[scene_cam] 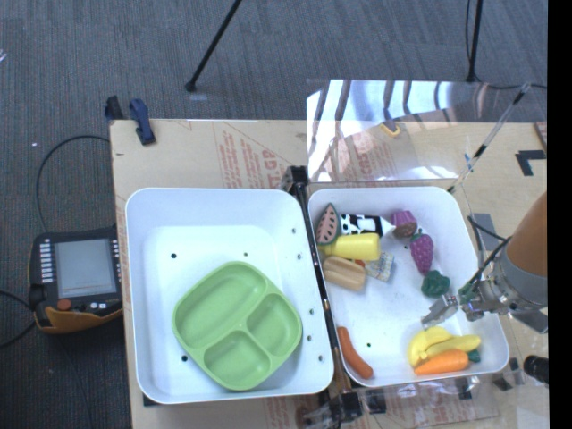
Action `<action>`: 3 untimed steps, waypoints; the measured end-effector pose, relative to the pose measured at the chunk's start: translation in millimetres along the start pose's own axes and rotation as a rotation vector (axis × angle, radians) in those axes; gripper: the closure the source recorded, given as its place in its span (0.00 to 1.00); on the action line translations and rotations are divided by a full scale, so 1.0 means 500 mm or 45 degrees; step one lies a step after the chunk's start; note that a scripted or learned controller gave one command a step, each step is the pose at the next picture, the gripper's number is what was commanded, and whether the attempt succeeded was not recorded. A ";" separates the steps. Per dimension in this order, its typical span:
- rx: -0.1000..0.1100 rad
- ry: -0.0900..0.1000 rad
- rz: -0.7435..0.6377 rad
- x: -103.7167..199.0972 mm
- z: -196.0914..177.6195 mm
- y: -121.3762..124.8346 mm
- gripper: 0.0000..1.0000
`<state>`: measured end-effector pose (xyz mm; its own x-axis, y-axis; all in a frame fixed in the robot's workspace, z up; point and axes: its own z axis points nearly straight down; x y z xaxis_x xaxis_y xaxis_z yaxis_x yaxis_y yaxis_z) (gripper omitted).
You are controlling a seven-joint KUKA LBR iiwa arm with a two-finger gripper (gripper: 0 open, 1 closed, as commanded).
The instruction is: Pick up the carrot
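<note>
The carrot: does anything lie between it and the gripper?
Yes. The carrot lies at the right bin's near right corner, and the banana lies against its far side, between it and the gripper above.

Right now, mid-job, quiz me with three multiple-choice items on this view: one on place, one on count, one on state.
1. Where does the carrot lie?
A. On the green plate
B. In the right bin, near corner, beside the banana
C. On the bench outside the bins

2. How many compartments has the green plate?
A. Two
B. Three
C. Five

3. How does the gripper stand to the carrot?
A. Apart from it, farther into the bin
B. Closed round it
C. Lifting it over the left bin

Key: 1 B, it lies by the banana in the right bin. 2 B, three hollows show. 3 A, a gap shows between them.
</note>
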<state>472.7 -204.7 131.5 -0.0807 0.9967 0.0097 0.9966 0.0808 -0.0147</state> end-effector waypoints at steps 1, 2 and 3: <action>-0.016 -0.011 -0.279 -0.012 -0.121 0.015 0.00; -0.014 -0.010 -0.517 -0.011 0.093 0.007 0.00; -0.012 -0.006 -0.228 0.167 0.037 0.040 0.00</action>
<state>485.5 -119.9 113.4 -0.2570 0.9664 0.0062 0.9664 0.2570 -0.0035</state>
